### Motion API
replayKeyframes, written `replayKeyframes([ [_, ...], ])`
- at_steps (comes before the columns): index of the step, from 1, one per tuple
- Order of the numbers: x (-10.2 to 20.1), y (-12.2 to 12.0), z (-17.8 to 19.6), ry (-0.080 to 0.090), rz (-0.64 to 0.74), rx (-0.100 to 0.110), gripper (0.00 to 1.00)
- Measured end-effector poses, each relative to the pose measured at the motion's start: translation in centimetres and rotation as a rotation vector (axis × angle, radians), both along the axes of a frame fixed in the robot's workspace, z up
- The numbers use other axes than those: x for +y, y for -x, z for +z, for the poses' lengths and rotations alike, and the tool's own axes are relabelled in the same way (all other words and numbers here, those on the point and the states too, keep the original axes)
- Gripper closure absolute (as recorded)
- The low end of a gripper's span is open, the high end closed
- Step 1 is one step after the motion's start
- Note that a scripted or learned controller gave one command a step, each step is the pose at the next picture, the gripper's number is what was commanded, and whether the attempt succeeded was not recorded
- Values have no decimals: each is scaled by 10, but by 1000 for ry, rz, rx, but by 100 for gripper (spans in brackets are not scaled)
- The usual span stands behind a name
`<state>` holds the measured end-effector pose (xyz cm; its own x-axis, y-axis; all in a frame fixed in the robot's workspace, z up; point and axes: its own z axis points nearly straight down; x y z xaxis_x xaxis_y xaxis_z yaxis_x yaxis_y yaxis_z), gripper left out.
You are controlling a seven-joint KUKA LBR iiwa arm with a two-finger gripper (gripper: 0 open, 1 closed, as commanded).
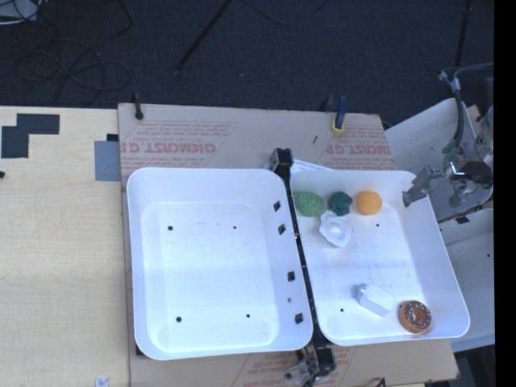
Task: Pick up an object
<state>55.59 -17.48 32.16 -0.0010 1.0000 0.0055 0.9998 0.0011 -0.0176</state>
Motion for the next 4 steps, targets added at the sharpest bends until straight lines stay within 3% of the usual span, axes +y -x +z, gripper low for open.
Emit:
replayKeyframes([
  [1, -1, -18, 151, 11, 0, -31, 0],
  [2, -42, 65, 212, 10, -7, -23, 0],
  [3, 8, 49, 26, -1, 3, -1, 0],
  [4, 12, 51, 104, 8, 1, -23, 0],
])
